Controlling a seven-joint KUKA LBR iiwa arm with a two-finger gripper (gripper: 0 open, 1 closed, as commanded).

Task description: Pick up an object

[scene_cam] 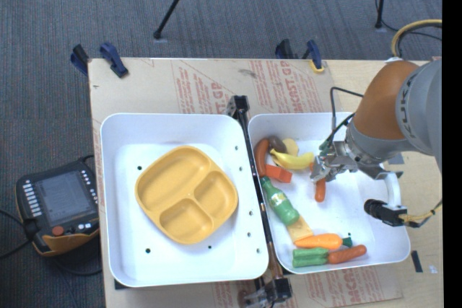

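Note:
My gripper (320, 175) reaches into the right bin (382, 227) from the right, near its middle. A small orange-red stick (320, 190) hangs upright from the fingertips, its top end caught between them. Just left of it lie a yellow banana (292, 159), a brown-red sausage (260, 153) and an orange piece (278, 174). A green bottle (280, 203) lies slanted along the bin's left side. At the bin's front sit a carrot (319, 241), a green vegetable (310, 257) and a red-orange pepper (348, 254).
The left bin (123, 148) holds a yellow divided plate (186, 195). A black cable end (382, 211) from the arm hangs over the right bin's right side. A teach pendant (58, 205) lies on the floor to the left. Blue clamps (113, 58) grip the bench's far edge.

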